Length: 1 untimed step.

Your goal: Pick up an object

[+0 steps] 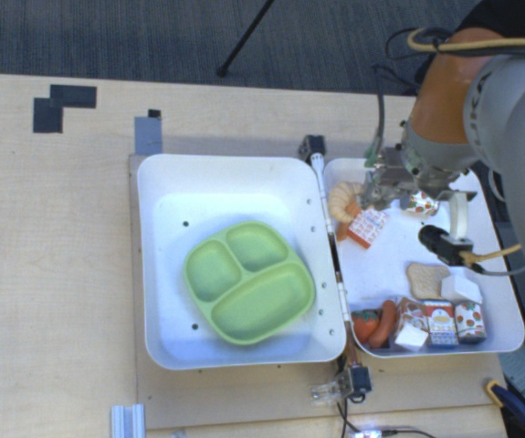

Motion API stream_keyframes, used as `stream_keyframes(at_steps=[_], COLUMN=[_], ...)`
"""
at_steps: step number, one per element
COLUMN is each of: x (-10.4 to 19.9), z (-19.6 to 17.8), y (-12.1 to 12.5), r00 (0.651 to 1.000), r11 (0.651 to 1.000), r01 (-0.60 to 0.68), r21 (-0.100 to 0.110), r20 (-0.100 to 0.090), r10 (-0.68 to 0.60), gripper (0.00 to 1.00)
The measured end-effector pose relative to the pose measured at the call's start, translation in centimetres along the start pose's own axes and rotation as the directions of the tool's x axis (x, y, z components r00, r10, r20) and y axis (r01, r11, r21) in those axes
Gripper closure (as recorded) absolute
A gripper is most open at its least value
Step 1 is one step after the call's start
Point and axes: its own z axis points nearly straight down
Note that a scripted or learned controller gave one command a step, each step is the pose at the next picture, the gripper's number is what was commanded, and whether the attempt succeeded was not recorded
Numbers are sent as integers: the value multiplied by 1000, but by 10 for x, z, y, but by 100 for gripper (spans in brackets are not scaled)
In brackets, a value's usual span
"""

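Bench (52,245) – pale wood, bearing two shallow white bins side by side.

Left bin (244,185) – one green divided plate (248,281) with three compartments, lying flat and turned at a slant, toward the near half of the bin.

Right bin (381,276) – toy food items, in two groups:
- Far left corner: a pale pastry (341,199) against the wall shared with the left bin. Just beside it, on its near side, lies an orange-and-white packet (365,229), tilted.
- Far side, toward the right: a small patterned packet (422,204), partly covered by the wrist.
- Right of middle: a brown bread slice (425,279) with a white piece (465,289) touching its right edge.
- Near edge, in a row from left to right: a red round item (366,327), a sausage (389,322), a white block (411,338), a red-and-white carton (440,323) and a second carton (470,318). They are packed close together.

Arm (509,89) – grey, with an orange band (445,89), reaching in from the right over the far part of the right bin.

Gripper (385,190) – low over the far left part of the right bin, between the pale pastry and the small patterned packet, just behind the orange-and-white packet. Whether it is open or closed cannot be told from this angle, and nothing is seen held in it.
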Motion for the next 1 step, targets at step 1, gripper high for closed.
stream_keyframes(at_steps=[1], x=[-22], z=[-135], y=[-63], r00=[1000], r11=[1000], r01=[-2], r21=[-1], r20=[1], r10=[2], gripper=[100])
